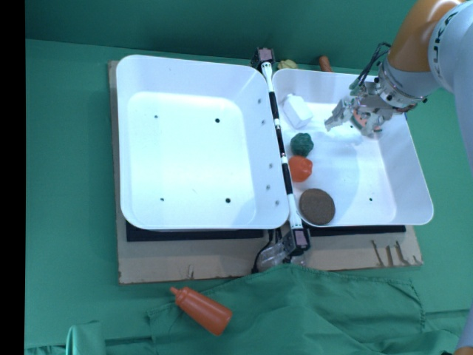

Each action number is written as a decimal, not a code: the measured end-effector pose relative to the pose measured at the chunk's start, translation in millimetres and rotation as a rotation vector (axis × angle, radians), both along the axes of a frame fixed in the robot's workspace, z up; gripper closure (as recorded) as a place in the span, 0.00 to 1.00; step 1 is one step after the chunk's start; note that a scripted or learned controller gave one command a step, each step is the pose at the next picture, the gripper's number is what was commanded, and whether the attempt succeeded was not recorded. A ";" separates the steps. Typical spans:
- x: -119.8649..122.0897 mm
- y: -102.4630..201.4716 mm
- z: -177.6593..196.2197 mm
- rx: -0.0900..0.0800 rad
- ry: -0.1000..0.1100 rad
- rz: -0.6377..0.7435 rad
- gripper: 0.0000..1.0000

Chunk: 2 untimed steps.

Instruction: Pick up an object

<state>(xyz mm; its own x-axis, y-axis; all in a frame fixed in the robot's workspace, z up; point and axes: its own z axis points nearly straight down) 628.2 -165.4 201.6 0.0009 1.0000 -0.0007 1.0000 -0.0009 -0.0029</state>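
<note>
A green tabletop point(66, 161) is carrying a cardboard sheet point(148, 261) bearing two white bins point(129, 80), while an orange bottle point(201, 310) is lying on crumpled green cloth point(310, 309) near the front.

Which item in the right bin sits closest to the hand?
The white block, by the bin's far-left corner; the green, orange and brown items lie farther toward the near edge from the hand.

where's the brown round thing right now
The brown disc lies in the right bin, at its near-left corner, just below the orange-red object and beside the divider between the bins.
</note>
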 end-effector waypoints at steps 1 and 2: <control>28.1 -15.0 -11.8 0.001 -0.008 -0.001 0.00; -1.2 -1.9 21.8 0.000 -0.006 -0.002 0.00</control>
